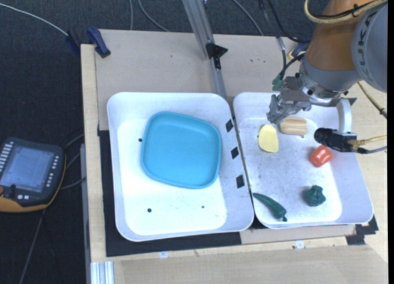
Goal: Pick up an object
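The right bin (345, 215) holds a pale yellow piece (268, 138), a tan bread-like roll (293, 126), a red pepper (320, 156), a dark green lump (314, 196) and a long green chili (269, 205). My gripper (281, 111) hangs at the bin's far left part, just above the yellow piece and the left end of the roll. I see nothing held between its fingers. The arm comes in from the upper right, and its body hides the bin's back edge.
In the left bin (123, 215) lies a light blue plate (181, 148). A metal post (198, 18) slants up from between the bins. A black attachment (334, 137) sticks out over the right bin near the red pepper. Cables cross the floor behind the bench.
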`<state>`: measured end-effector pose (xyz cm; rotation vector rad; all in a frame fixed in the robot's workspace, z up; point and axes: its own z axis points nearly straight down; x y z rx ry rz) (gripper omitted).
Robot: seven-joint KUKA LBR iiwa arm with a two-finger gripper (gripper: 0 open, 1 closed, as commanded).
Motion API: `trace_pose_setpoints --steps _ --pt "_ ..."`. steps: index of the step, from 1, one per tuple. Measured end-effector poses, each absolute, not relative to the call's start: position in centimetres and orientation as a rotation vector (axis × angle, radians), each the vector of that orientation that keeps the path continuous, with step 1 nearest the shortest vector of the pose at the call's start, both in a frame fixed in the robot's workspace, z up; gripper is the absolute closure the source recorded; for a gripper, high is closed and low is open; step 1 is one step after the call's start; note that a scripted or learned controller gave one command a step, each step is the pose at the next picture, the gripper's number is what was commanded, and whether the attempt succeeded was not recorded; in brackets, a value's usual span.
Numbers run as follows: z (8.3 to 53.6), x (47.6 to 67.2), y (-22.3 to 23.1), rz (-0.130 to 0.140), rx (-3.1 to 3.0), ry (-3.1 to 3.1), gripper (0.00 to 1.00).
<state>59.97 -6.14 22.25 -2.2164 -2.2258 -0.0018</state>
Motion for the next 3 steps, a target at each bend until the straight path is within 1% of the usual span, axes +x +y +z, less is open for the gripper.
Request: trace_pose_setpoints --steps 2,3 --pt "24.4 58.5 3.5 -0.003 -2.216 -2.226 1.0" --pt "24.7 57.4 8.0 -0.003 -2.216 -2.226 1.0"
